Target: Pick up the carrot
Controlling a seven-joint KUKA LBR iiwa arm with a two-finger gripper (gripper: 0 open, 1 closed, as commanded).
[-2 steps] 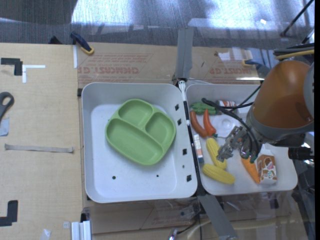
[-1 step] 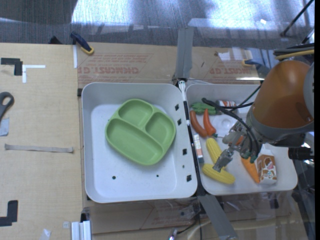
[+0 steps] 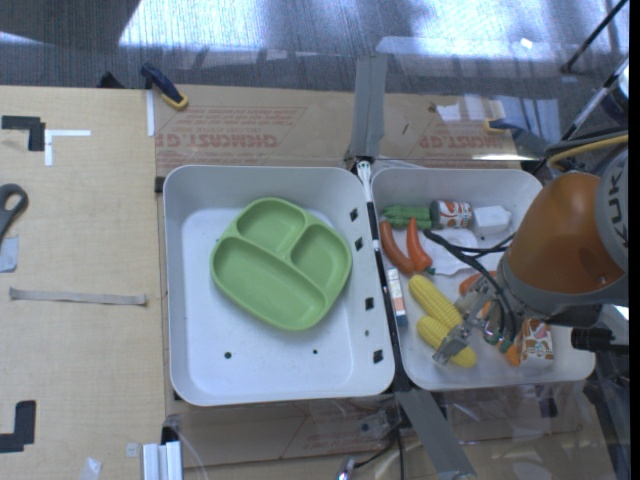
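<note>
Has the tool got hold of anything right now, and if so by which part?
Cannot be told. The tool is low in the right bin, over the corn; the arm blocks the view around it. Nothing shows gripped.

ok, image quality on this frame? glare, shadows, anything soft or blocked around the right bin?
Camera view: patchy bright light across the floor at the top, with dark shadow on the left of it. The left bin is evenly lit; the green plate is sharp. In the right bin the arm's orange band blocks the right side. The gripper sits low over the corn, its detail small and cluttered by cables.
</note>
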